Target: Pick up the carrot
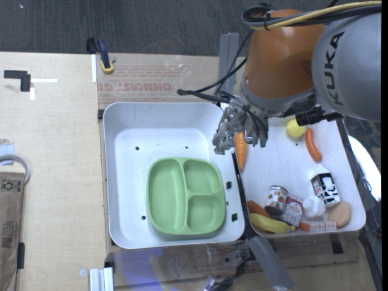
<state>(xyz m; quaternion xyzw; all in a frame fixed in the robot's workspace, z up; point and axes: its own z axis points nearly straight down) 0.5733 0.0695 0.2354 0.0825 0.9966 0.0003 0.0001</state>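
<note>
Pincer [240, 133] apparently closed around carrot [241, 153] top, above divide between bins.

A pale wooden bench [54, 162] carries two shallow white bins side by side, the left bin [121, 162] and right bin [351, 180]. A brown paper bag [11, 217] lies at its left edge.

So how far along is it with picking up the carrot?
The reach looks done: the gripper is at the carrot, whose top sits between the fingers at the right bin's left edge. Whether it is lifted clear cannot be told; that remains.
</note>
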